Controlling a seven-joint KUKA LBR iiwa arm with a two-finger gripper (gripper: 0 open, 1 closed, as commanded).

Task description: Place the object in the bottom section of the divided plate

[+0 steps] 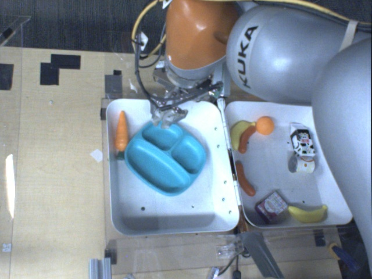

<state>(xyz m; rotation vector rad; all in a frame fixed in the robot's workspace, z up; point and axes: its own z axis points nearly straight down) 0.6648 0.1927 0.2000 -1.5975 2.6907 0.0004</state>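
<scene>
1. The likeliest object for this task is the orange plastic toy carrot [121,130]. It lies lengthwise on the floor of the left white bin [174,222], to the view's left of the gripper [166,115] and a little nearer the camera. It sits just beside the plate's left edge, and whether the two touch is unclear.
2. Handling, as a judgement: it looks light, rigid and smooth, so weight is no worry but slip is. The taper means a grip near the thin tip could squeeze it out. The thicker middle, taken across its narrow width, seems the safest hold. It also lies close to the bin wall, which leaves little room on that side.
3. The blue moulded plastic divided plate [133,156] lies tilted just below the gripper in the picture. Its two small sections are closest to the gripper, and the long bottom section [160,170], the target, is farther off toward the camera. That section holds nothing yet.
4. The gripper hangs over the plate's upper rim. Nothing can be seen held in it, and whether it is apart or together cannot be told through the blur.
5. Well to the gripper's other side, the right white bin [279,161] holds a yellow toy banana [308,214], a small orange ball [265,125] and a purple packet [271,206].
</scene>
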